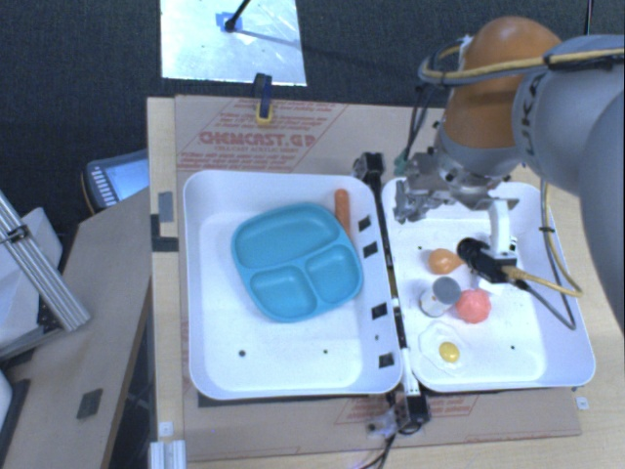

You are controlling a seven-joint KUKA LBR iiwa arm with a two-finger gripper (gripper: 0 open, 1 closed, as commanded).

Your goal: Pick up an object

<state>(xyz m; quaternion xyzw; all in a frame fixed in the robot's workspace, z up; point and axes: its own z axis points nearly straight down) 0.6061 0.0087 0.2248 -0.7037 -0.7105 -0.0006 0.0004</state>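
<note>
One fried egg (pixel 447 347), one pink ball (pixel 474 306), one divided blue tray (pixel 296 262).

Glossy blue plastic tray (pixel 296 261), smooth white bins (pixel 220 345)

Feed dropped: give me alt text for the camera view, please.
The pincer is over the far left corner of the right bin, apart from the orange lump, grey can, pink ball and fried egg lying nearer the camera. The left bin holds a blue plate with an orange stick at its far right edge.
</note>
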